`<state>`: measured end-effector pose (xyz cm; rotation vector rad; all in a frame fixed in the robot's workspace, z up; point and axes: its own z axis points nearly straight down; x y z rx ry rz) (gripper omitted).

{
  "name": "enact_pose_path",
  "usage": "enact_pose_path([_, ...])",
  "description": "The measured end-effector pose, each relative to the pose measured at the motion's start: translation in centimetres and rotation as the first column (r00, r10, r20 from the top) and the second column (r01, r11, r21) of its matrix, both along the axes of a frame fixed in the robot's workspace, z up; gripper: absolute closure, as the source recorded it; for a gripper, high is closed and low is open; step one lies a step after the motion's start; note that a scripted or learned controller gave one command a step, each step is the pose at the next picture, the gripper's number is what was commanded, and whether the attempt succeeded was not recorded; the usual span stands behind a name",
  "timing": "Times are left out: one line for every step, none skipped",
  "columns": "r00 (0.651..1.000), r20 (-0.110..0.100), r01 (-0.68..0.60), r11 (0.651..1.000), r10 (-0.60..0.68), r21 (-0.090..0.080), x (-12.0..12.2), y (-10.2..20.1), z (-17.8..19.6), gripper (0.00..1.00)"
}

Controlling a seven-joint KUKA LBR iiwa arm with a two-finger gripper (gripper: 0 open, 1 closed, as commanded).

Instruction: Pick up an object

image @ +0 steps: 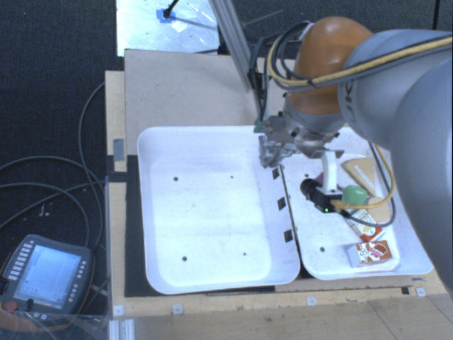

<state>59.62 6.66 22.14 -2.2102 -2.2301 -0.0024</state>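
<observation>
Nearest, off the bench's left corner, a teach pendant (pixel 46 271) with a pale screen lies on the dark floor among loose grey cables (pixel 42 190). The bench (pixel 212 303) carries the two white bins side by side. The left bin (pixel 205 211) shows a bare white floor with a few small dark dots. In the near right corner of the right bin (pixel 318 257) lies a small red and white packet (pixel 371 253), flat on the floor of the bin. Just beyond it a longer printed packet (pixel 363 223) lies at a slant, and a rounded green object (pixel 356 193) sits at its far end, touching or nearly touching it. Farther still, a flat tan piece (pixel 362 170) lies just beside the green object, partly crossed by a yellow cable. These things to be picked all lie in the right half of the right bin. The gripper (pixel 271 156) hangs well to their left, over the far end of the seam where the two bins meet. Nothing shows in its grasp, and I cannot tell whether it is released or clenched. Above it the orange band (pixel 329 55) and the grey arm (pixel 403 69) fill the far right.
</observation>
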Motion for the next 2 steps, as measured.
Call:
enact_pose_path([1.000,0.001,0.014,1.000,-0.014,-0.003,-4.6,-6.2,0.9,1.00])
enact_pose_path([1.000,-0.002,0.002,1.000,-0.002,-0.001,-5.0,2.7,-3.0,1.00])
